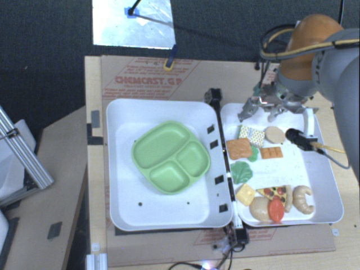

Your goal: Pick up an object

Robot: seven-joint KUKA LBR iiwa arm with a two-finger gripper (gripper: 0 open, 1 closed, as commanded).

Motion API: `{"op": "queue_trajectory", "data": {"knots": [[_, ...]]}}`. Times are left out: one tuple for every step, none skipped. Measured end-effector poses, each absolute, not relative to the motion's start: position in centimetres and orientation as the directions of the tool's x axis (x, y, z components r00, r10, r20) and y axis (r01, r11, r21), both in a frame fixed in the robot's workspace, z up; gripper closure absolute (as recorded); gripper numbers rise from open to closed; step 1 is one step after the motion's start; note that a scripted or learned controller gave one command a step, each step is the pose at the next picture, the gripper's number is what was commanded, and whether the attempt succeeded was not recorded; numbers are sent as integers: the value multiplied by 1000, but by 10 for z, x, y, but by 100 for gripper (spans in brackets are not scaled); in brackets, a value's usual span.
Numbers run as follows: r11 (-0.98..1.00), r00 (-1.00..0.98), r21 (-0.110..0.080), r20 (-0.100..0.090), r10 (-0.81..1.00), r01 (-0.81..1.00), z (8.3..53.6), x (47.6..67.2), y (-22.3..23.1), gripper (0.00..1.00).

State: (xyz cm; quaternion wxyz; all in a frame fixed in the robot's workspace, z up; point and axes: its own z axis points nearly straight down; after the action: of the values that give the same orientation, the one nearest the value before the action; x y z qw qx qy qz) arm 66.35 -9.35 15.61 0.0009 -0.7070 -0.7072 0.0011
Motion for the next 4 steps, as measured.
{"op": "queue_trajectory", "data": {"knots": [[0,0,-2,0,1000,1000,98,655,-94,0],[2,-2,20,-6,1000,1000,93,661,-95,0],[0,0,7,-1,1000,1000,97,657,-94,100],[4,-4,5,0,1000,1000,144,657,-87,100]]}}
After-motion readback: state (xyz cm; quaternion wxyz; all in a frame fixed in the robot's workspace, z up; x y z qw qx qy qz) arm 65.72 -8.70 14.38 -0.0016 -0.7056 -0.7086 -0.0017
